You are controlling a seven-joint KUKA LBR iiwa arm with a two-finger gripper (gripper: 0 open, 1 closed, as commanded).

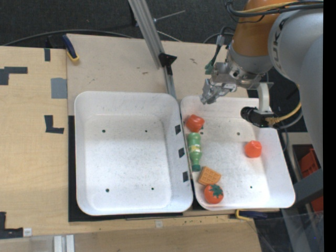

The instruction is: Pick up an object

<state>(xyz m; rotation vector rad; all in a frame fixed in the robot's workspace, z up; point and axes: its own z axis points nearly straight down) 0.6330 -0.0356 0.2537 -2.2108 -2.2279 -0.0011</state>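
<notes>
Claw (211,97) over far edge of right bin (273,193), finger state cannot be told, red tomato (195,123) just below it, orange piece (253,149) apart.

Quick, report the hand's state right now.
Hand: cannot be told whether open or closed; it hangs over the far edge of the right bin, with nothing seen in it.

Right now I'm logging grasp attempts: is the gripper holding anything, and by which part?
Nothing is held. The gripper hangs above the right bin's far edge, with no object in it.
</notes>
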